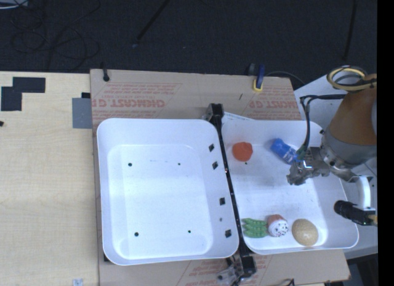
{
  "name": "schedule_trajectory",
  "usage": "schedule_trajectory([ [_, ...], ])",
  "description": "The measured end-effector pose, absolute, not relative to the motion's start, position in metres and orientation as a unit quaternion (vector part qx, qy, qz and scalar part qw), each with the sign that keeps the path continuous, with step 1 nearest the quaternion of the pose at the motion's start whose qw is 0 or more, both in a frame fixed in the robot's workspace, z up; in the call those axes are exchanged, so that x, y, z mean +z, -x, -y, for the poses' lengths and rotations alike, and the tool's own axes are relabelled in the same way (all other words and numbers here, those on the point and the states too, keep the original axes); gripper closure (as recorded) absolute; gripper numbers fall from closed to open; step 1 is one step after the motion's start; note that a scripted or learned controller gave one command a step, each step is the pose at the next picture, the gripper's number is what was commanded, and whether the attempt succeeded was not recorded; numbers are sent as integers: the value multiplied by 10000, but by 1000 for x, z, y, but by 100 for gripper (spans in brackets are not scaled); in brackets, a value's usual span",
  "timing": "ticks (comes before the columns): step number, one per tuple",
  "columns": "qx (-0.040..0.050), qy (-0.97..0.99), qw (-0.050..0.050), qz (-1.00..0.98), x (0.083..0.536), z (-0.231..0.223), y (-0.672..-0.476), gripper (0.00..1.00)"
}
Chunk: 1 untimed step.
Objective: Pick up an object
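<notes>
Two shallow white bins are seen side by side on a cardboard-covered bench (184, 93), viewed from above at a slant. The arm (354, 124), grey with an orange band above the wrist, is reached in from the right over the right bin (271, 183), and its gripper (300, 174) is held low above the bin's floor toward the right side. Whether anything is gripped cannot be told from this angle, since the tip is small, dark and partly masked by the wrist. A blue object (282, 149) is seen lying on the bin floor just beside the gripper, up and to its left; contact between the two cannot be made out. An orange-red ball (242, 151) is placed near the divider (223, 174) between the bins, well apart from the gripper. Along the near edge of the right bin, three things are lined up: a green object (253, 227) at the left, a small white and red object (277, 225) touching or just beside it, and a tan, egg-shaped object (305, 232) at the right, near the corner. The left bin (123, 137) is shown with only small dark marks on its floor. A yellow and blue clamp (258, 79) is fixed at the bench's far edge.
</notes>
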<state>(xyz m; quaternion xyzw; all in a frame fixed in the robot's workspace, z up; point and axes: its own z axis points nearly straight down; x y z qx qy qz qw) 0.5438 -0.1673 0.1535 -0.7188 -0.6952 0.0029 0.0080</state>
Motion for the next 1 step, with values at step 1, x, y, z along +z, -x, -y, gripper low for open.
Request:
schedule_trajectory([
  [1, 31, 7190, 89, 6949, 163, 168, -544, 100],
])
